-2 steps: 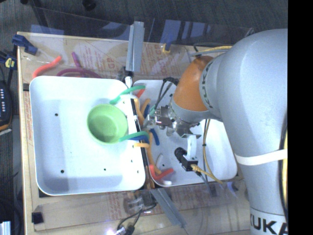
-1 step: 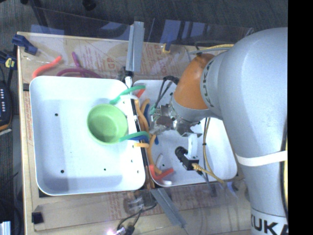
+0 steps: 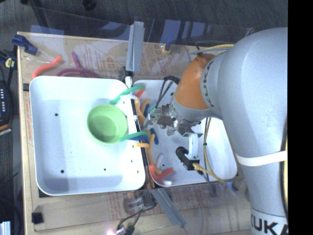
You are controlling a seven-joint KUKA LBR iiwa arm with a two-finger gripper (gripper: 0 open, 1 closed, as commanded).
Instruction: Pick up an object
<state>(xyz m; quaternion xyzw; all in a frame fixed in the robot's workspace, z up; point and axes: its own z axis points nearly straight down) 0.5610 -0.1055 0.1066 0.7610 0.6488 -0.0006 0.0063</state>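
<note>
A light green bowl (image 3: 107,123) lies in the left bin (image 3: 58,146), close to its right wall. The gripper (image 3: 155,118) hangs under the orange wrist band (image 3: 191,88), low over the left side of the right bin (image 3: 220,165). It sits among small items piled along the divider: a green stick (image 3: 128,92), orange pieces (image 3: 143,107) and blue bits (image 3: 153,131). A second green stick (image 3: 132,136) reaches from the divider towards the bowl. A red piece (image 3: 161,173) lies at the right bin's front left corner. The arm hides most of the right bin.
The big grey arm (image 3: 254,106) covers the right of the bench. A black cable fitting (image 3: 185,158) with a yellow wire hangs over the right bin. A red hose (image 3: 78,73) and an orange strip (image 3: 46,66) lie on the bench behind the left bin.
</note>
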